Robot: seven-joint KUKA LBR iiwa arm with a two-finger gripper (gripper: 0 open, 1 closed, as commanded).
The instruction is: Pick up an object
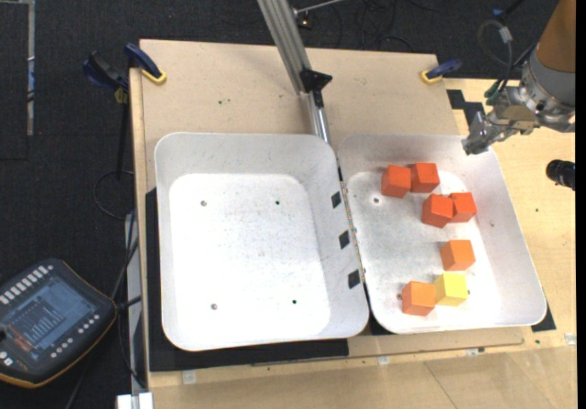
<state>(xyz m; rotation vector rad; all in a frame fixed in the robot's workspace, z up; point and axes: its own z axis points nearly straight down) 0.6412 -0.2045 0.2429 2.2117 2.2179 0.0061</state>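
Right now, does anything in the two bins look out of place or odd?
Nothing stands out. All the blocks lie inside the right bin, some touching in pairs, none spilled over its rim. One yellow block sits among the orange ones. The end effector hovers at that bin's far corner.

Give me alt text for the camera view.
The gripper hovers at the far rim of the right bin, holding nothing visible. That bin holds six orange-to-red blocks and one yellow block; the left bin sits beside it.
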